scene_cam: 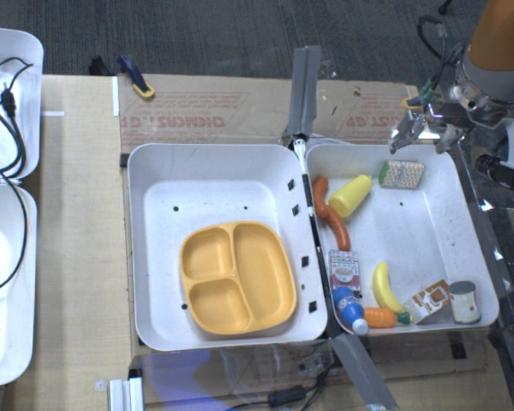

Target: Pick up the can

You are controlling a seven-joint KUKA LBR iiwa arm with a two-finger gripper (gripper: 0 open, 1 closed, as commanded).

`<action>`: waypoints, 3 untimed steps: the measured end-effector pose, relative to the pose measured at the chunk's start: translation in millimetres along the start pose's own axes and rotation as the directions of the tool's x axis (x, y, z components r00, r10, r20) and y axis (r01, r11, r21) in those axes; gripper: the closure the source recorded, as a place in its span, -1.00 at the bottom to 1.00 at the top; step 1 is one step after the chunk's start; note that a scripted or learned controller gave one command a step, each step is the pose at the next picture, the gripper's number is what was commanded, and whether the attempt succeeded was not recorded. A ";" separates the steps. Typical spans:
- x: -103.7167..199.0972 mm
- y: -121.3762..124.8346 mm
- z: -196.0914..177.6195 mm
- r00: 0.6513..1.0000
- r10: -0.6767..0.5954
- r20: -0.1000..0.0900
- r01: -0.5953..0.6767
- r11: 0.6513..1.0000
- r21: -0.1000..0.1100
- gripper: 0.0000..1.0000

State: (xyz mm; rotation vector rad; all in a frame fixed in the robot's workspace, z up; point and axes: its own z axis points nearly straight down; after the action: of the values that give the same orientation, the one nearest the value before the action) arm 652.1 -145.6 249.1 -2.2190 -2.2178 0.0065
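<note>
The can [463, 301] is small, with a pale body and a dark lid. It stands upright in the front right corner of the right bin [437, 221], next to a brown and white carton [428, 300]. My gripper [424, 135] hangs over the bin's back right corner, far behind the can and just above a speckled green block [402, 174]. Its fingers are spread open with nothing between them.
The right bin also holds a yellow bottle [349, 194], orange sausages [330, 212], a small pink carton [344, 269], a banana [384, 285], a blue bottle [349, 308] and a carrot [379, 318]. A yellow divided plate [238, 276] lies in the left bin [154, 229].
</note>
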 end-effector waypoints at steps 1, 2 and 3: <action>-60.3 6.7 26.8 0.991 0.136 0.001 -0.136 0.991 0.000 -1.00; -23.4 7.9 159.4 0.987 0.162 0.001 -0.162 0.987 -0.005 -1.00; -23.9 7.5 153.7 0.987 0.160 0.002 -0.160 0.987 0.000 1.00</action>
State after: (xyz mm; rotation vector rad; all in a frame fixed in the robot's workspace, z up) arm 658.6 -169.5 95.3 -2.3912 -2.0340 0.0091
